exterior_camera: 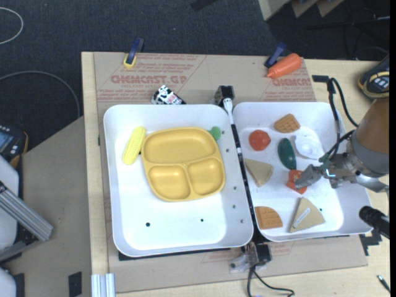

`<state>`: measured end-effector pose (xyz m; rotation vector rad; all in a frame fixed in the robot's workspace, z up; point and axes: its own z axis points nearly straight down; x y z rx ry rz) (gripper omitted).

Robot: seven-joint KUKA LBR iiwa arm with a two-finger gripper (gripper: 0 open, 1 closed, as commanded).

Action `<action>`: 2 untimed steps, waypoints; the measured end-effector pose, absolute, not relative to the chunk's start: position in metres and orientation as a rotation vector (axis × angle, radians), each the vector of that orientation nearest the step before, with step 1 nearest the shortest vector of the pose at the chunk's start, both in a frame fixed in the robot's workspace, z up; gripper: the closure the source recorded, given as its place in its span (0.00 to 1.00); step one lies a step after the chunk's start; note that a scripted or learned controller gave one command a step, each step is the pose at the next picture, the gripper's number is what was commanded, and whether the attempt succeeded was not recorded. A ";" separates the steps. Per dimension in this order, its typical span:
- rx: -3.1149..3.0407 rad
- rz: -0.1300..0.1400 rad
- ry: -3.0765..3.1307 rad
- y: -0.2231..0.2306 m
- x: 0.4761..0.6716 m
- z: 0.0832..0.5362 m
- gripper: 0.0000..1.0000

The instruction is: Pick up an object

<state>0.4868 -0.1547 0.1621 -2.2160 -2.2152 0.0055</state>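
The right bin (328,113) holds several toy foods. Among them are a red tomato (260,140), a green pickle (286,153), a white piece (307,146), a tan cracker (286,124), a pale wedge (258,172), a brown cookie (268,217) and a sandwich wedge (306,215). A small red piece (294,181) lies near the bin's middle. My gripper (309,176) reaches in from the right, low in the bin, with its tip right against that red piece. Whether it grips the piece is not visible.
The left bin (124,215) holds a yellow divided tray (182,163), a corn cob (133,145) and a small green item (215,133). On the bench behind the bins lie an orange carrot (284,65), a black-and-white toy (166,95) and a yellow clamp (132,54).
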 end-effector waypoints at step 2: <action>-2.218 0.002 -2.218 -0.151 0.489 0.083 0.00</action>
